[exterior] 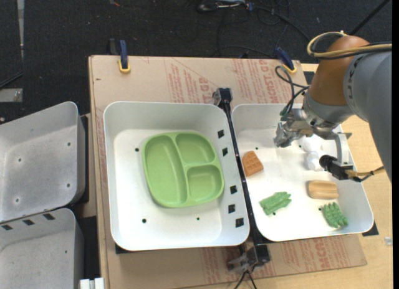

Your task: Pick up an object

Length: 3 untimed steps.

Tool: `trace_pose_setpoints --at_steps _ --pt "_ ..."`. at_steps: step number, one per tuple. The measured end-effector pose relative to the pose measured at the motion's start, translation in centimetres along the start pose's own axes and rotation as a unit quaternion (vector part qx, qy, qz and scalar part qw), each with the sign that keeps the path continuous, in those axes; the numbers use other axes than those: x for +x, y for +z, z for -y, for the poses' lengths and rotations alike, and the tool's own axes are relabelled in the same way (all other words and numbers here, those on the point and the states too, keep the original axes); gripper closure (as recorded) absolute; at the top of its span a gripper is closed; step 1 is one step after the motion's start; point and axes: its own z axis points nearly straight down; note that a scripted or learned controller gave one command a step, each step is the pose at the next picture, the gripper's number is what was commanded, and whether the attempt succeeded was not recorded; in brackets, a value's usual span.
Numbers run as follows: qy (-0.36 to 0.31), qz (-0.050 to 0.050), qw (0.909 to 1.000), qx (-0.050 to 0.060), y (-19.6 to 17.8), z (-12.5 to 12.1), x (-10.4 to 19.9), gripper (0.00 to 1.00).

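Gripper over right bin, far side; we cannot tell its state. Nearest target: orange block, just left and nearer. We should centre above it, descend straight, avoid divider.

You are looking at a robot lab, not a home. A big grey robot arm with an orange band reaches over a bench topped with brown board, held by clamps. Two white bins sit side by side on it. Loose cables lie on the dark floor behind.
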Motion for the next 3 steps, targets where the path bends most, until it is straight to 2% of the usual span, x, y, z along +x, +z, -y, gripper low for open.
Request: trace_pose_setpoints --at_steps 1,2,3 --pt "0.000 0.000 1.0000 -0.001 -4.4 0.3 -0.3 1.00" --pt "-0.002 0.000 1.0000 -0.003 -10.8 -0.3 0.0 1.00" --pt "-0.002 0.000 1.0000 -0.002 -14.4 -0.4 0.0 1.00"
